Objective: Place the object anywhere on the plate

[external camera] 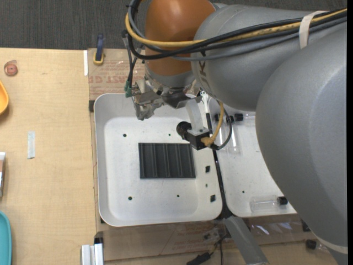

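Near edge: clear tube with black cap [268,203] lying flat on floor of right bin [242,195], well apart from gripper. Left bin [110,203] bearing dark ribbed plate [167,160] at centre. Farther back: gripper [144,110] over left bin's far rim, beyond plate. Finger state: cannot tell.

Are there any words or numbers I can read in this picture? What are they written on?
Red printed letters run along the brown tape strip above the left bin, but they are too faded and blurred to read.
The small pink round thing on the wooden bench may carry a mark, too small to read.
I can read no words or numbers on the black ribbed plate, the bins or the arm.
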`<control>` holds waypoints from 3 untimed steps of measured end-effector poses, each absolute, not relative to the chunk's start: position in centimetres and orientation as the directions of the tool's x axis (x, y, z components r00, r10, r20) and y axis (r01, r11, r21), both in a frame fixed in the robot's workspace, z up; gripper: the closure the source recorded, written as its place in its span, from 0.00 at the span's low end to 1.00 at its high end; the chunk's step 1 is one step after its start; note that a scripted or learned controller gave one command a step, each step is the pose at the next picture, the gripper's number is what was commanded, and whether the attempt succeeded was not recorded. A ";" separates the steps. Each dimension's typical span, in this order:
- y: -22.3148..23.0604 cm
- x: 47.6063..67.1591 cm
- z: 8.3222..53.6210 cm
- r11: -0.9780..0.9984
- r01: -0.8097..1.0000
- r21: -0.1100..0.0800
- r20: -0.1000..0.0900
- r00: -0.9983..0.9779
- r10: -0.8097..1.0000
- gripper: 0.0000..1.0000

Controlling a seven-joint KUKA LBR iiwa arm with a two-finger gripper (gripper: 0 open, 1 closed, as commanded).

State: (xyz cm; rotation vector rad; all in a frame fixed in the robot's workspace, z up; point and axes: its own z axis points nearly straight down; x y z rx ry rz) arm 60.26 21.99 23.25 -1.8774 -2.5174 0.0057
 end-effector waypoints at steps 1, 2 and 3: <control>21.0 56.8 20.9 0.490 0.872 -0.005 0.000 -0.490 0.872 1.00; 20.0 53.5 19.5 0.670 0.742 -0.004 0.001 -0.670 0.742 1.00; 17.3 56.0 27.5 0.796 0.606 0.000 -0.001 -0.796 0.606 1.00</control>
